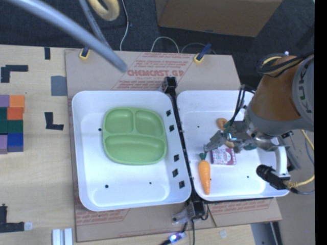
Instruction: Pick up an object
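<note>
I log the hand (pixel 220 143), fingers spread, low in the right bin (pixel 245 188) over one pink packet (pixel 224 157). One carrot (pixel 204 176) just beside, long axis up-down, leaf end up. One green tray (pixel 135 136) in left bin (pixel 87 137).

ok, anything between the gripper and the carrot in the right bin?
Nothing visible. The gripper hangs in the right bin just above the carrot, with the pink packet beside it, not between.

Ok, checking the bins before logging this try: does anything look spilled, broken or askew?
Nothing stands out. The green tray lies flat in the left bin; the carrot and pink packet lie in the right bin beneath the gripper.
</note>
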`<action>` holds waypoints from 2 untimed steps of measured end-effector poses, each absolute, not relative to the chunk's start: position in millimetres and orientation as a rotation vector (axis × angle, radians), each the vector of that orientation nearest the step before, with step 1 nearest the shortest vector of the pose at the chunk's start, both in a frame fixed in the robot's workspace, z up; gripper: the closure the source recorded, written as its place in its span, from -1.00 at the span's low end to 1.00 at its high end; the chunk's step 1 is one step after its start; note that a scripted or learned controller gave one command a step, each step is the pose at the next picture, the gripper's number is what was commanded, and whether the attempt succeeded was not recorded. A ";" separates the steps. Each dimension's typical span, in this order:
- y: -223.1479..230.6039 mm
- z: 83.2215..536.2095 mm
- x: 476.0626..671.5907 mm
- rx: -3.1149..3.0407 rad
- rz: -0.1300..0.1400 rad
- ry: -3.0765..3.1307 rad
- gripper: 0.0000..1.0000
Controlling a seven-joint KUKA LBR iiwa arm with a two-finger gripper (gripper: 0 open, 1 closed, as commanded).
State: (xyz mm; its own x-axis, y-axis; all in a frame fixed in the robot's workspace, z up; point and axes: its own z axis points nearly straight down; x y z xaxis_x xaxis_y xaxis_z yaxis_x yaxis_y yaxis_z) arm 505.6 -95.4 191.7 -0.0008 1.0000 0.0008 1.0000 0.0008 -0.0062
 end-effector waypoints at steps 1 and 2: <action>-92.7 127.1 503.4 -2.216 0.008 -2.217 -1.00; -95.2 85.7 504.5 -2.229 0.002 -2.225 -1.00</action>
State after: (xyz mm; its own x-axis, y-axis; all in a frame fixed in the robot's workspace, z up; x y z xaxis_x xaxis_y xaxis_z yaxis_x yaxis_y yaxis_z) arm 504.5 -95.2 85.7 0.0021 1.0000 -0.0062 1.0000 -0.0020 0.0046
